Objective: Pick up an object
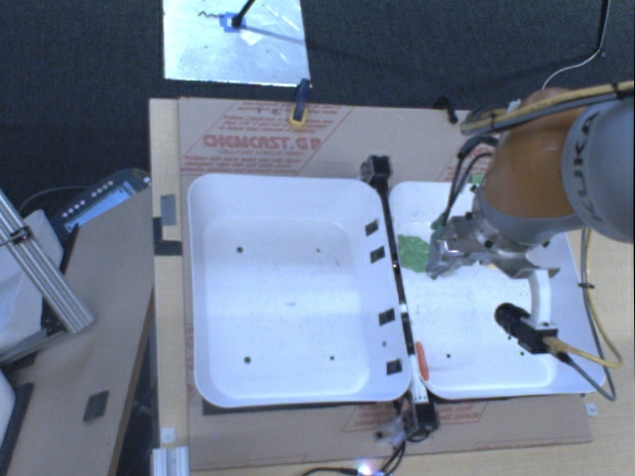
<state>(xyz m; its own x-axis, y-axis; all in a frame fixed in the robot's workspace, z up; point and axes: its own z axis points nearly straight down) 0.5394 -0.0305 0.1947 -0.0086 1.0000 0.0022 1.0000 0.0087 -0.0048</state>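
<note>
A green object (413, 250) lies in the right bin (476, 375), close to the divider at the bin's upper left. My gripper (444, 254) hangs low over the same bin, just right of the green object and at its edge. The grey wrist and orange band (526, 172) cover the bin's upper right part. I see nothing lifted clear of the bin floor.
The left bin (288, 286) is beside it, separated by a black-clipped divider (395, 266). A small orange item (421, 360) lies by the divider at the right bin's front left. A black piece with a yellow cable (526, 330) hangs over the bin's right side.
</note>
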